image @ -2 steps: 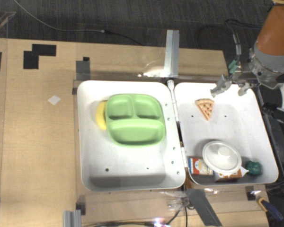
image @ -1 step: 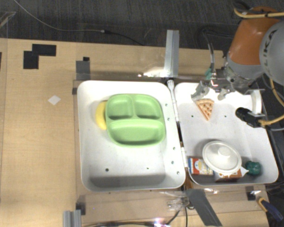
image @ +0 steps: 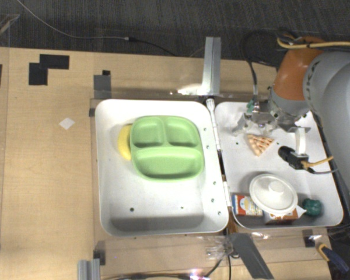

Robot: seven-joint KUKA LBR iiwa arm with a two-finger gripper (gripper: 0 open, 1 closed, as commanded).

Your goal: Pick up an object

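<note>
The gripper (image: 258, 116) hangs low in the right bin (image: 326, 212), just above the pizza slice (image: 260, 143); whether its fingers are spread or closed I cannot tell. To do this well, it should probably centre over the slice and descend straight, since a flat slice offers little to pinch.
</note>
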